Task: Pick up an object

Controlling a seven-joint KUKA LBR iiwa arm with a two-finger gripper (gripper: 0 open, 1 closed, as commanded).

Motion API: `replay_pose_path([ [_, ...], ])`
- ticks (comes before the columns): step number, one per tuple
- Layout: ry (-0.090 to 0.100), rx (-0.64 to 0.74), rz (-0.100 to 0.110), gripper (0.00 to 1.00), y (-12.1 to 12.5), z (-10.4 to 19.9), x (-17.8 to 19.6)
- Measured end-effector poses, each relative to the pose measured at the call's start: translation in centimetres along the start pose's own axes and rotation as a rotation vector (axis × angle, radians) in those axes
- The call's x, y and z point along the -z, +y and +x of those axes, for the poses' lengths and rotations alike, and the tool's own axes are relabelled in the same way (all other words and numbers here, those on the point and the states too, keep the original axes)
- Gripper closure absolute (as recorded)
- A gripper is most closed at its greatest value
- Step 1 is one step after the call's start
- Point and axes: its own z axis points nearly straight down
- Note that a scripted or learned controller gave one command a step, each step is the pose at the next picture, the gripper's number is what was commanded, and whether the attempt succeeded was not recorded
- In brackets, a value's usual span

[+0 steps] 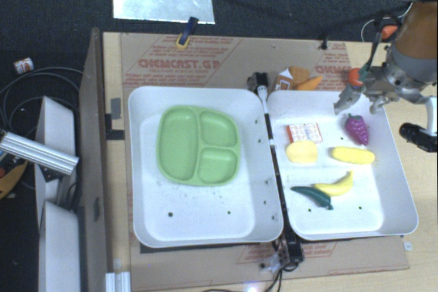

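The right bin (393,212) holds several toy foods: purple grapes (356,128), a red-and-white box (303,132), a pale yellow round piece (302,152), a yellow lemon-like piece (353,156), a banana (336,184) and a dark green pepper (313,195). My gripper (361,101) hangs above the bin's far right corner, just above and behind the grapes. Its two grey fingers are spread apart with nothing between them.
The left bin (147,215) carries a green divided plate (198,146). An orange piece (301,81) lies on the cardboard behind the bins. The arm's body (414,44) fills the upper right. Cables and metal parts sit off the bench to the left.
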Motion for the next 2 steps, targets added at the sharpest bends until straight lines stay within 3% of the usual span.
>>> replay_pose_path([
  [1, 0.001, 0.001, 0.001, 0.0, 0.7, -4.6, -6.2],
  [2, 0.0, 0.008, -0.003, 0.0, 3.3, -4.8, -13.9],
])
